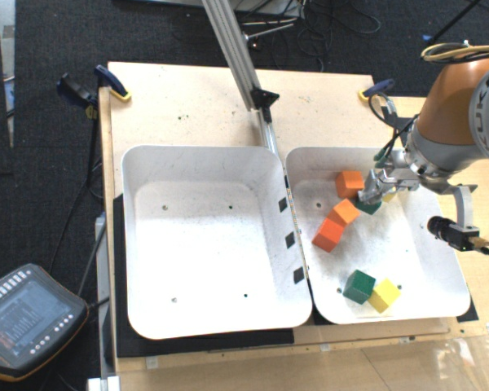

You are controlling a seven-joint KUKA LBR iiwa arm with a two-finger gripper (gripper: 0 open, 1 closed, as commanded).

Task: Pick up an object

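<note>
Dark carpet surrounds the pale wooden bench (196,104), with cables trailing across the floor at the far side and a grey teach pendant (20,320) lying at the near left corner; blue-and-yellow clamps (112,82) grip the bench's far edge, and a slanted metal rail (232,43) runs down to the seam between the two bins. On the left sits a shallow white bin (138,218), its floor bare apart from a few dark specks; just beside it on the right sits the right bin (440,275), where all the blocks lie. From the right the grey arm (460,112) with its orange band reaches over this bin's far part; its gripper (373,192) hangs low over a small dark green block (369,207), right next to an orange cube (350,182) at the far side; whether its fingers are spread or closed I cannot tell from here, nor whether they touch the green piece. Nearer and a little to the left lie two more orange blocks (336,225), touching end to end in a slanted line; at the near side of the bin a green cube (359,287) and a yellow cube (383,295) sit touching, well apart from the gripper.
</note>
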